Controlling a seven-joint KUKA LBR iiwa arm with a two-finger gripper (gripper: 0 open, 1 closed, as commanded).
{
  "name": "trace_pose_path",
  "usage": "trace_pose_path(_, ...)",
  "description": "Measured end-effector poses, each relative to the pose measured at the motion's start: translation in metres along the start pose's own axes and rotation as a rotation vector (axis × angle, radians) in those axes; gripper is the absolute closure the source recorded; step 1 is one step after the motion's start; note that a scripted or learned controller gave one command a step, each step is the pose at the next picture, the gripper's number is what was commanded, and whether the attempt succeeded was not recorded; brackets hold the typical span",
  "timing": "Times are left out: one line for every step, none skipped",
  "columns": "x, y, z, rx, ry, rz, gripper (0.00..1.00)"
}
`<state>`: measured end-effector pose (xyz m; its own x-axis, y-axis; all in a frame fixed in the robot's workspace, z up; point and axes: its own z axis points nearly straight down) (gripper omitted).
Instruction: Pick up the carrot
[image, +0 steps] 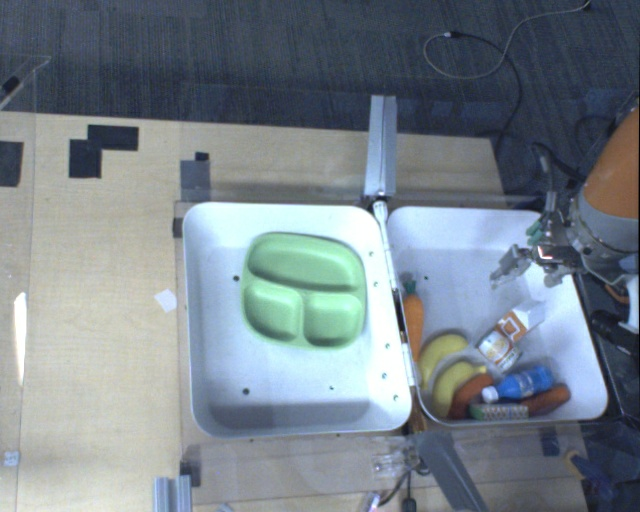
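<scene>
A pale wooden bench (90, 330) fills the lower part of the frame and carries two shallow white plastic bins side by side, the left bin (205, 330) at centre and the right bin (450, 250) toward the right edge. A green moulded plastic tray with three compartments (303, 290) lies upside down in the middle of the left bin. The grey arm with its orange band (612, 185) enters at the upper right, and its two-finger gripper (520, 262) hangs over the upper right part of the right bin with its fingers spread wide and nothing between them. Two yellow bananas (447, 362) lie at the lower left of that bin, with a blue-capped plastic bottle (515, 385) and a small white-and-orange carton (503, 338) just beside them. The slim orange carrot (412, 322) lies lengthwise against the right bin's left wall, well apart from the gripper.
</scene>
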<state>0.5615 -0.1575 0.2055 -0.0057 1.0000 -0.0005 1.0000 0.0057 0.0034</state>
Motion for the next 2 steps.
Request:
trace_pose_path(0.063,-0.05,0.115,-0.01,0.0,0.011,0.0)
trace_pose_path(0.034,-0.046,0.0,-0.004,-0.001,-0.111,0.0)
